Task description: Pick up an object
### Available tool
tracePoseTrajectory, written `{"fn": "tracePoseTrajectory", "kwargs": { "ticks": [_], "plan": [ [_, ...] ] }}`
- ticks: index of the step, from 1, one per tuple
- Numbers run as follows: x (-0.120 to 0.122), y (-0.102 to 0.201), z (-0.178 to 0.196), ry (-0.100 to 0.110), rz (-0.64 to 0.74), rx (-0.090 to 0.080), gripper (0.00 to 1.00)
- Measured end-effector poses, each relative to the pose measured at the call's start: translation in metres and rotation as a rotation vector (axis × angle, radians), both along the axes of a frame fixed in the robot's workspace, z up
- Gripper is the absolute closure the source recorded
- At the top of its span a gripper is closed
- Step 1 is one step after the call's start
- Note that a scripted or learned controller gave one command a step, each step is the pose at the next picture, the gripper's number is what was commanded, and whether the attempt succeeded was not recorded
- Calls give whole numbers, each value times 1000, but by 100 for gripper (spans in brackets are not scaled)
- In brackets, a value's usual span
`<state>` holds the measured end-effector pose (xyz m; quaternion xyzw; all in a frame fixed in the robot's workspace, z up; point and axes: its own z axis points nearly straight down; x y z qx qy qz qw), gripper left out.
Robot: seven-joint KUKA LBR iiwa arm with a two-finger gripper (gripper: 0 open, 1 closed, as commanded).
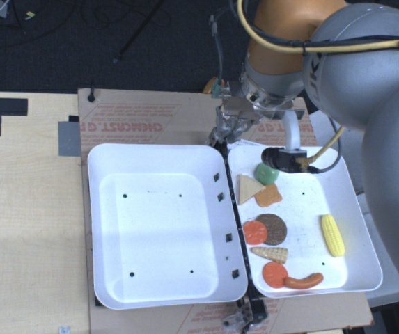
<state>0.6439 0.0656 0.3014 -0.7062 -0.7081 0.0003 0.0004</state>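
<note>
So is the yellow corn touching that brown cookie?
Apart. The camera view shows bare white bin floor between the corn and the brown cookie.

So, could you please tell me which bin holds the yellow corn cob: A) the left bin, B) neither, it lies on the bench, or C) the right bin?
C: the corn cob lies inside the right bin, near its right wall, apart from the other food pieces.

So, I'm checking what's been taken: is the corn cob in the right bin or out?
In. The corn cob lies flat on the right bin's floor near its right wall, apart from the other toy foods.
</note>
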Motion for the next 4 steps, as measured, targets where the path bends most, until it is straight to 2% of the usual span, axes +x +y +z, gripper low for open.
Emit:
{"fn": "tracePoseTrajectory", "kwargs": {
  "ticks": [1, 2, 3, 4],
  "plan": [
    [-1, -28, -58, 6, -4, -2, 100],
    [0, -1, -38, 0, 0, 0, 100],
    [0, 52, 16, -3, 1, 1, 100],
    [0, 94, 7, 1, 1, 0, 100]
  ]
}}
